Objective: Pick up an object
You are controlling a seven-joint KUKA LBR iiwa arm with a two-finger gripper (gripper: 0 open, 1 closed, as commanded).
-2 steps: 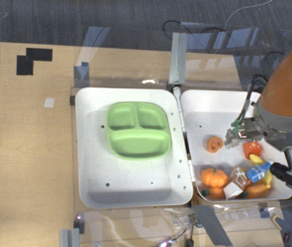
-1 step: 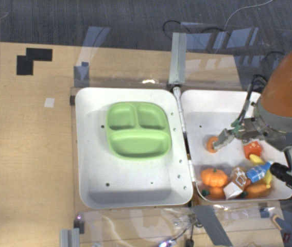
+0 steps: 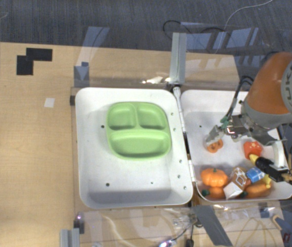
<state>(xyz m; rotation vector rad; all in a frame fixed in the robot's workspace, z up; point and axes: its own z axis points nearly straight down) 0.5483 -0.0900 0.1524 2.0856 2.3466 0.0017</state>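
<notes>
Camera view has the arm (image 3: 282, 89) reaching over the right-hand bin (image 3: 197, 107), which serves as the landmark. Left of that bin sits the other bin (image 3: 89, 153), bearing a green divided plate (image 3: 137, 129). Along the right bin's near wall lies a crowd: an orange pumpkin (image 3: 213, 177), a small carton (image 3: 235, 183), a blue block (image 3: 255, 175) and a red-orange piece (image 3: 253, 148) nearer its right wall.

In the bin's middle, apart from the crowd, lies a small orange toy (image 3: 214, 145), the likely target. The gripper (image 3: 216, 135) hangs just over it, touching or nearly so; its fingers look spread, with nothing between them.

Risk: the toy is small and rounded, so an off-centre closing could squirt it sideways across the smooth floor.

Its long axis and heading are too small to tell.
</notes>
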